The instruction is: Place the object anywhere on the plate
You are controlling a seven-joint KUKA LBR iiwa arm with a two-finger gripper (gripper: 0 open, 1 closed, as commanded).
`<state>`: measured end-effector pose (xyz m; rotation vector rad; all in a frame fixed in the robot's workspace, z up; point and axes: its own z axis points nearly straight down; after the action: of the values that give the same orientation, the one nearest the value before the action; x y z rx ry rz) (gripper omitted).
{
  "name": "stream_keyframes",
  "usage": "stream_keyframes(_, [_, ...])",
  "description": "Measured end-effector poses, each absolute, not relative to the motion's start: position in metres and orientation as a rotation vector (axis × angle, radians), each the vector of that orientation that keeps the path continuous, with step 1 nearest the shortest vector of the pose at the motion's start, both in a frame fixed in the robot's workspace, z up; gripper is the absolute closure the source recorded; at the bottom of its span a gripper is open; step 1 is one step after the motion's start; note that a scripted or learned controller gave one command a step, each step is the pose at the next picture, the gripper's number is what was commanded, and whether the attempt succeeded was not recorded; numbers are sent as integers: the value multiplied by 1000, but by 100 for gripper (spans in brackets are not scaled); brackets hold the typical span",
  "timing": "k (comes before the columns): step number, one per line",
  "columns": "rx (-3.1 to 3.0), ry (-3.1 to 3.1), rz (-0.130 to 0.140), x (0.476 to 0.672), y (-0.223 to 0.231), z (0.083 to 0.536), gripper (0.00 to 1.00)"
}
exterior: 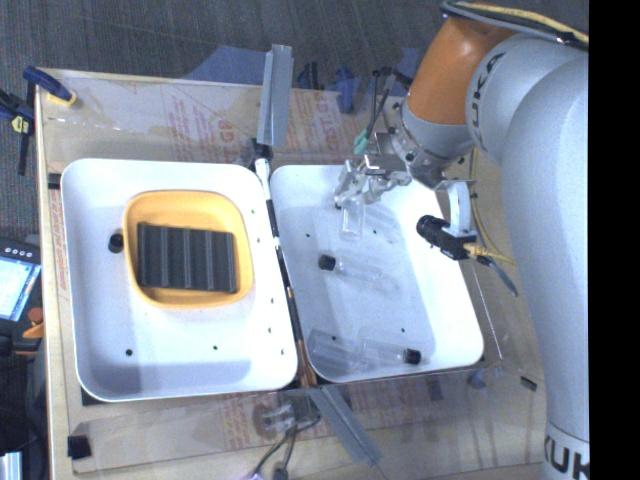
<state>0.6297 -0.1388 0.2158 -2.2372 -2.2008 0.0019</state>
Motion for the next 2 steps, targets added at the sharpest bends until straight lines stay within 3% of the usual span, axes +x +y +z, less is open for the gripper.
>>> stream_keyframes(1, [-2099, -2331, 5, 618, -92, 219, 100])
stream_keyframes(2, [-1757, -2600, 4, 609, -64, 191, 100])
